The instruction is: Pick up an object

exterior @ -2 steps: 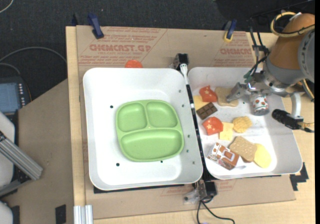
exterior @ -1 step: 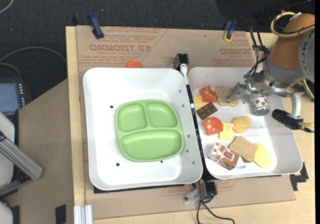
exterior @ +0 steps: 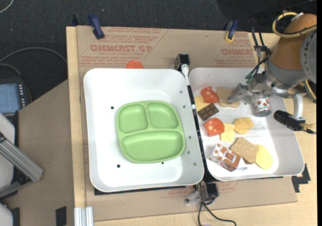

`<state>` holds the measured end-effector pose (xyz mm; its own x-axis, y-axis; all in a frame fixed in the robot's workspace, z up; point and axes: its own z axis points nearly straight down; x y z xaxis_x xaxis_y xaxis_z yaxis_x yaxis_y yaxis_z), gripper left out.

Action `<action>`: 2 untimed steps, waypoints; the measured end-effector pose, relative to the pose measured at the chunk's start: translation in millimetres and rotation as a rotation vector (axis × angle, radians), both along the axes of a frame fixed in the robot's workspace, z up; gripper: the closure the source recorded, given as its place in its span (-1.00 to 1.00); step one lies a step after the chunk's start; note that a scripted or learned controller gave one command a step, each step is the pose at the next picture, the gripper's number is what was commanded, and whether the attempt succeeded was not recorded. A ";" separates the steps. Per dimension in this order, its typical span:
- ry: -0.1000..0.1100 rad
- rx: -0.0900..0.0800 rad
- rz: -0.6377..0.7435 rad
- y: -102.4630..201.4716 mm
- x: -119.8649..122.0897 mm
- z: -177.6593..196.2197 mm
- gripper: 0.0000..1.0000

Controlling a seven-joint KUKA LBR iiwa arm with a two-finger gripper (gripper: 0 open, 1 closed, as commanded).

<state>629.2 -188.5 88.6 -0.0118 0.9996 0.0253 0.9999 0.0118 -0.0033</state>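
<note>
Bench (exterior: pixel 151 44), cardboard-topped, carrying two white bins. Left bin (exterior: pixel 100 134): one green three-compartment tray (exterior: pixel 150 131). Right bin (exterior: pixel 287 154): assorted toy food, including red pieces, crackers, a brown bar and a yellow disc. Claw (exterior: pixel 241 91) over the right bin's far half, arm entering from the right.

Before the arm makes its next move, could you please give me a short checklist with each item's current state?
1. Gripper sits over the right bin, above the food items: ok.
2. Something lies under the gripper: a tan cookie sits at its tip: ok.
3. Anything held between the fingers: cannot tell.
4. Neighbours are close to the target: the red piece nearly touches the tan cookie: not ok.
5. Green divided plate lies in the left bin, away from the arm: ok.
</note>
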 end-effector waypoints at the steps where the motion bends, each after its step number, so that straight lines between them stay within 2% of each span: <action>1: 0.000 0.000 0.000 0.1 0.1 -0.1 -1.00; 2: 0.000 0.000 -0.001 0.0 0.0 -0.1 -1.00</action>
